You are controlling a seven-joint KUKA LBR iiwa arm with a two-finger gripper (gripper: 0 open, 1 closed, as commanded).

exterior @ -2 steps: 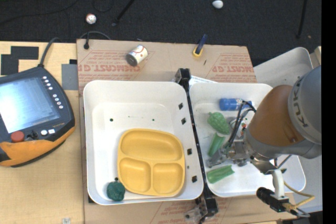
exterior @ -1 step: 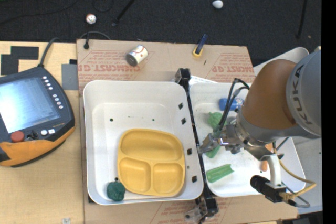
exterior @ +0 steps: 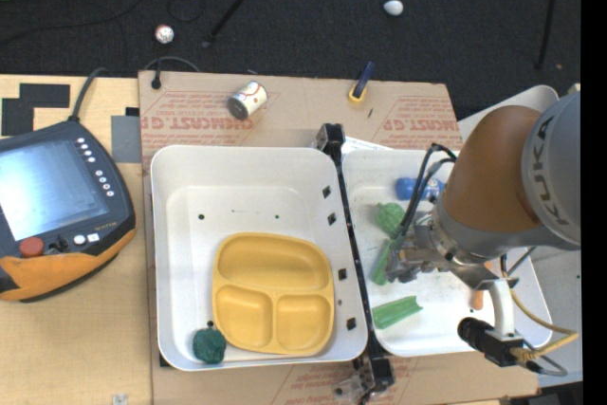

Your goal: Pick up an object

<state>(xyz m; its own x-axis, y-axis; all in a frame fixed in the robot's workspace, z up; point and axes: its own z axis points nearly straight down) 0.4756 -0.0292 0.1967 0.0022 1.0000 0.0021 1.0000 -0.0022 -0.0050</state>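
The arm reaches in from the right over the right bin. Its gripper hangs low over the middle of that bin, dark and partly hidden under the orange wrist. Just left of it lie a green leafy piece and a long green stalk, touching or nearly touching the gripper. A flat green pod lies nearer the front of the bin. A blue object peeks out at the back behind the cables. Something orange shows under the arm.
The left bin holds a yellow divided plate and a dark green lump at its front left corner. A teach pendant sits at the far left. A small can and a blue-yellow tool lie on the cardboard behind.
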